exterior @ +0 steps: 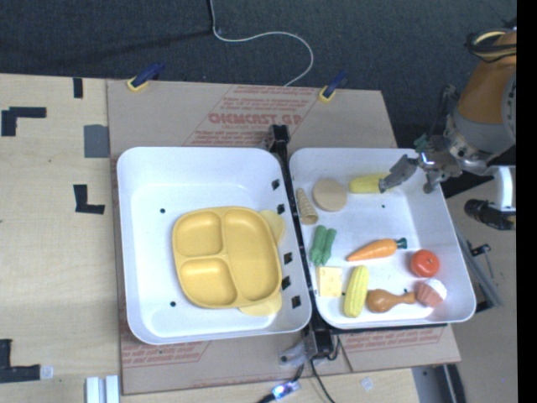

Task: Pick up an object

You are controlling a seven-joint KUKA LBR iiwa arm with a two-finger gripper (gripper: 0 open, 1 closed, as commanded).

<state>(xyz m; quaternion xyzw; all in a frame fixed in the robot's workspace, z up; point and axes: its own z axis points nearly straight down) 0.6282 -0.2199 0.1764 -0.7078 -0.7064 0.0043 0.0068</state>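
The grey two-finger gripper (413, 175) hangs with its fingers spread apart and holding nothing, over the upper right corner of the right-hand shallow white bin (457, 250). The small yellow banana-shaped toy (364, 185) lies just to its left on the bin floor, its long axis running roughly left-right, pointing toward the fingers.

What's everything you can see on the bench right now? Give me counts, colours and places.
bins: 2, white, side by side on the bench
divided plate: 1, yellow, left bin
round disc: 1, tan, right bin, top
banana piece: 1, yellow, right bin, top, beside the finger
green vegetable: 1, green, right bin, left side
carrot: 1, orange, right bin, middle
tomato: 1, red-orange, right bin, right side
corn cob: 1, yellow, right bin, bottom
chicken drumstick: 1, brown, right bin, bottom
clips: 2, blue and yellow, cardboard's top edge
cable: 1, white, above the bench
gripper: 1, grey, over right bin's top right corner
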